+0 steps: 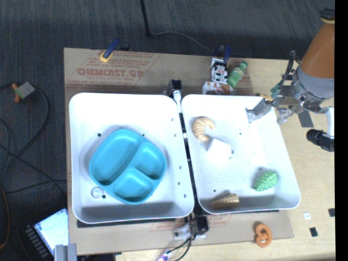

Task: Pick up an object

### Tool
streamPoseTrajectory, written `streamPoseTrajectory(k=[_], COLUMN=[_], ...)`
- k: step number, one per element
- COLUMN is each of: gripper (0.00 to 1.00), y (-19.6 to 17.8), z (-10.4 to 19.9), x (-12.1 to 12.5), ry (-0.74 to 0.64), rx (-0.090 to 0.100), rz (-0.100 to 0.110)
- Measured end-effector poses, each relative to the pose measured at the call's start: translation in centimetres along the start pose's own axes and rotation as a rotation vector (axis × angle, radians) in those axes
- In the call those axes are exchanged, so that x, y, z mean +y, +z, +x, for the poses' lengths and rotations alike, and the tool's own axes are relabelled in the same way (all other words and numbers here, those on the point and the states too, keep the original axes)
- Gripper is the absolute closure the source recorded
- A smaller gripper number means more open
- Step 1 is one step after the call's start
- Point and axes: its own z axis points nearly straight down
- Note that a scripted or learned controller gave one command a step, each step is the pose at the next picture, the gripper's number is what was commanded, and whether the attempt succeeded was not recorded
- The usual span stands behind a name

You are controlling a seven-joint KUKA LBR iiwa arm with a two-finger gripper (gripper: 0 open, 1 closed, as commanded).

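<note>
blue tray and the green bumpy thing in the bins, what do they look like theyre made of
Blue tray: probably moulded plastic, smooth and slightly glossy, with rounded compartments. Green bumpy thing: likely a plastic or rubber toy bunch of grapes, knobbly and matte; too small to tell which.

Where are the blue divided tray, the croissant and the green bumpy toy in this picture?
blue divided tray (pixel 128 163), camera view, on the ridge between its compartments.
croissant (pixel 203 127), camera view, on its curved middle.
green bumpy toy (pixel 266 180), camera view, on its centre.

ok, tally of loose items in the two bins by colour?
Blue: 1, divided plate in the left bin
Tan: 2, croissant, cone-shaped piece
White: 1, block
Green: 1, bumpy fruit
Total: 5, four of them in the right bin
</note>
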Motion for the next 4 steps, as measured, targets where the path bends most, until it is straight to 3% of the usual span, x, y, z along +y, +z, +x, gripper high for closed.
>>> streamPoseTrajectory(k=[1,2,3,4], gripper=[0.0,0.0,1.0,1.0], y=[10.2,14.2,13.2,11.4], z=[1.1,2.9,2.7,5.6], x=[-1.9,-8.9,-8.8,-1.2], ry=[0.0,0.002,0.004,0.0], rx=[0.001,-0.001,-0.007,0.0], rz=[0.003,-0.007,-0.011,-0.001])
